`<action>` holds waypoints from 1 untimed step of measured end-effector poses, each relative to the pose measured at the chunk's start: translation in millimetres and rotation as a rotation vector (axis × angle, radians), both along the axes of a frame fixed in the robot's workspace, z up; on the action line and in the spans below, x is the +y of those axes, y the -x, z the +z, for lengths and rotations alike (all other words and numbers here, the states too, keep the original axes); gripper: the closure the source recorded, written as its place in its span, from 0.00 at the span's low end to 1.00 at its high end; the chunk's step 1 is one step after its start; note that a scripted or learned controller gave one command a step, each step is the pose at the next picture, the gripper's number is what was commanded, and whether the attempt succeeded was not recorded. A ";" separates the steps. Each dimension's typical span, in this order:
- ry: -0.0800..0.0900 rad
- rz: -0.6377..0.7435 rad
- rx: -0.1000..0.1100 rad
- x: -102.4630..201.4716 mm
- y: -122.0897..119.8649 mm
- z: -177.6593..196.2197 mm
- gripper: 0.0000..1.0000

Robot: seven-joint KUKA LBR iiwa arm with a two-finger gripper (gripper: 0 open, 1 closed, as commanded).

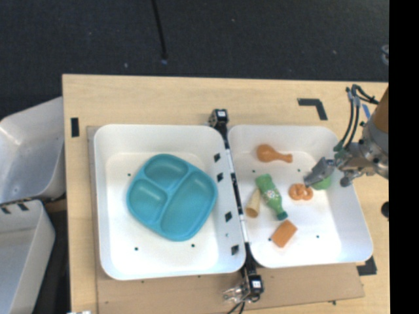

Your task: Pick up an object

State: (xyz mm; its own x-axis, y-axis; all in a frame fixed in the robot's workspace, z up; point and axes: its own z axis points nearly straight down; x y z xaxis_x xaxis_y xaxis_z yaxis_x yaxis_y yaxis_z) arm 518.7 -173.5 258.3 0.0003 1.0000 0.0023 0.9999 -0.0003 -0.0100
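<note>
A: How are the fingers (319, 173) shown?

B: They are seen low over the right bin (347, 241), reaching in from the right. A small green object (322, 182) is seen at their tips, but whether it is gripped cannot be told; nor can it be told whether they are spread or closed.

A: What is found nearest them?

B: An orange pretzel-shaped toy (300, 192) is placed just beside the tips, to their left. Further left, a green bottle (271, 196) is laid at a slant, with a cream cone (253, 203) touching or just beside its far side. An orange drumstick (273, 154) is seen above and to the left, and an orange block (284, 233) below and to the left.

A: And farther off?

B: Well apart to the left, beyond the divider, a blue sectioned plate (171, 196) is held in the left bin (105, 241). Both bins are carried on the worktop (163, 100).
</note>
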 end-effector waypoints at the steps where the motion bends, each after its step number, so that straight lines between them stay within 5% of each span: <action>1: 0.003 0.003 -0.010 0.3 -2.0 5.1 0.00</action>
State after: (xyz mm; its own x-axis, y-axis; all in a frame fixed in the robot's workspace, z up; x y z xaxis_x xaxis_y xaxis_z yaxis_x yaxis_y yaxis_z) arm 520.7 -173.2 263.4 -0.0026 1.0000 -0.0003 1.0000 0.0026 0.0001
